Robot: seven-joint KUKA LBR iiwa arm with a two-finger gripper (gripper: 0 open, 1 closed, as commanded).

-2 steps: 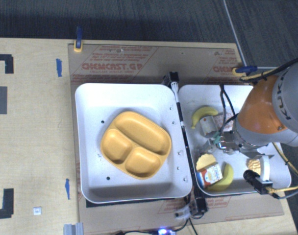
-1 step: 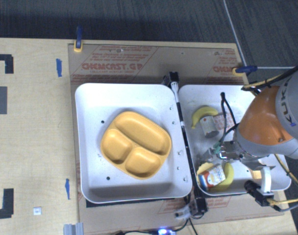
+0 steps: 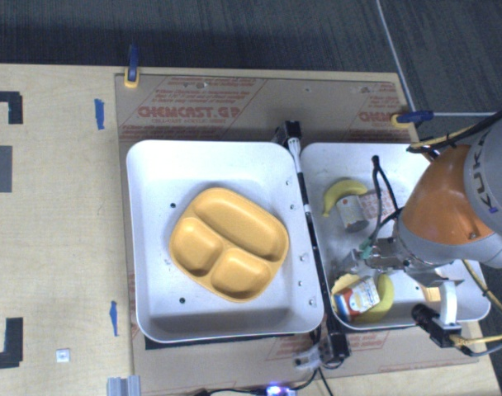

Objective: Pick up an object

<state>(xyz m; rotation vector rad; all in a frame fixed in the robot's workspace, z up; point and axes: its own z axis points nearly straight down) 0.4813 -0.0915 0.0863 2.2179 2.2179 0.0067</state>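
The right bin [image 3: 317,167] holds a yellow banana [image 3: 343,191] near its back left, with a small grey-and-pink packet [image 3: 358,209] beside it. At the bin's front lie another yellow banana [image 3: 385,297] and a red, white and blue packet [image 3: 356,300]. The arm's orange band [image 3: 443,205] and grey wrist [image 3: 416,250] hang over the middle of the right bin. My gripper [image 3: 375,262] points down just above the front banana and the packet; the wrist hides its fingertips.
The left bin [image 3: 152,172] holds a large yellow three-compartment tray [image 3: 228,242]. A black divider bar [image 3: 300,196] runs between the bins. Cables [image 3: 381,188] trail over the right bin. Cardboard [image 3: 234,106] lies behind the bins on the wooden bench.
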